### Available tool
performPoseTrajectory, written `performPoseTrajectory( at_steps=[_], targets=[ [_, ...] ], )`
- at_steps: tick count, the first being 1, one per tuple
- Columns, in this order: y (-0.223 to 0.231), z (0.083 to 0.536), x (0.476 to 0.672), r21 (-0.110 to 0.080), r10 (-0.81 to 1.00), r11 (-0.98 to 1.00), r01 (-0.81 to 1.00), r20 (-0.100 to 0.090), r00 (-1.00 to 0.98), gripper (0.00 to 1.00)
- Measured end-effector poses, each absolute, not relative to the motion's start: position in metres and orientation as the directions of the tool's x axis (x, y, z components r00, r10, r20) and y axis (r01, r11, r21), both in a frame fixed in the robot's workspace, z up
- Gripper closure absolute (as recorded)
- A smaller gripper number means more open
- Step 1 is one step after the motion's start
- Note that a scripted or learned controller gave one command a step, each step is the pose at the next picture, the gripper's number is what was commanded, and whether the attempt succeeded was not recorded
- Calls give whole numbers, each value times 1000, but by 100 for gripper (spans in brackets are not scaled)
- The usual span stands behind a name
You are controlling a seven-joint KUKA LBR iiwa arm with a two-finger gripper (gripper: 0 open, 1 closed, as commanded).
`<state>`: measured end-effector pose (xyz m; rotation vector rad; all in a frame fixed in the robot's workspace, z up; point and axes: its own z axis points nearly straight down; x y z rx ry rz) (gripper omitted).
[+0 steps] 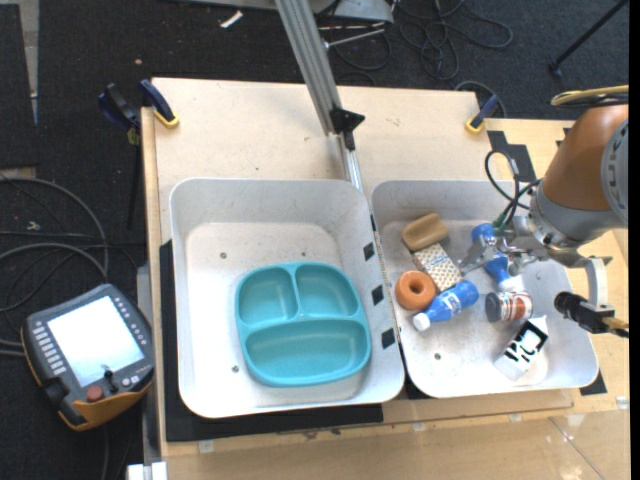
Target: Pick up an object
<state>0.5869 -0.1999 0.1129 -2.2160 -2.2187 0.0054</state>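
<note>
I am reaching into the right bin (575,363) for something to pick.

My gripper (497,253) is hanging low, just right of the orange ring (415,290); its state I cannot tell. The blue bottle (450,303) is lying beside the ring, the can (508,306) further right. The teal tray (300,323) is resting well left, out of my way.

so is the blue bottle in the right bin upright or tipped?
Tipped. The blue bottle lies on its side on the right bin's floor, white cap toward the bin divider, beside the orange ring.
</note>
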Motion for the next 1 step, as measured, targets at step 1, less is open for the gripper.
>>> performPoseTrajectory(
  at_steps=[1],
  targets=[
    [-199,94,587,-2,1000,1,1000,0,-1,0]
  ],
)
